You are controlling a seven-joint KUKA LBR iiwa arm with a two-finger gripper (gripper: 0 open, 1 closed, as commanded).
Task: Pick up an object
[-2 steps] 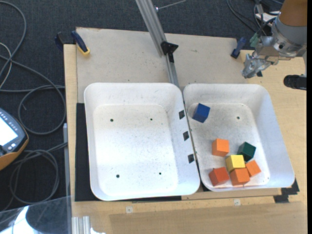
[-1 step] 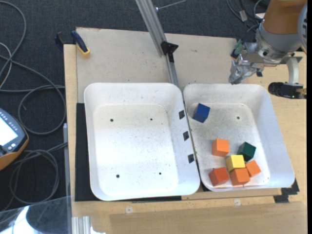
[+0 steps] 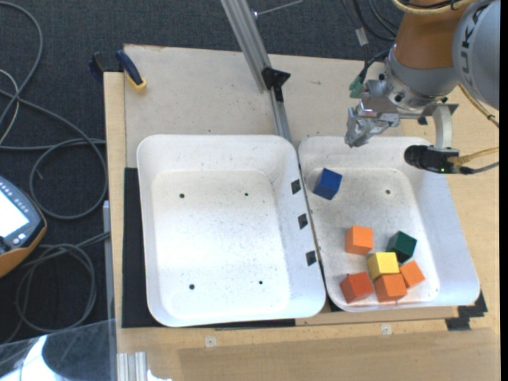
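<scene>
While the grey arm (image 3: 444, 38) reaches in from the right, its claw (image 3: 359, 136) hangs over the far rim of the right bin (image 3: 444, 236), and I cannot tell its state. A blue cube (image 3: 327, 183) sits apart in that bin, below the claw. Nearer the front lie an orange cube (image 3: 359, 240), a dark green cube (image 3: 403, 244), a yellow cube (image 3: 383, 263) and more orange ones, bunched together. Both bins rest on the table (image 3: 198, 94).

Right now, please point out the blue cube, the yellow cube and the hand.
blue cube (image 3: 327, 183), camera view, middle of its top face
yellow cube (image 3: 382, 263), camera view, its top face
hand (image 3: 359, 137), camera view, between its fingertips
</scene>
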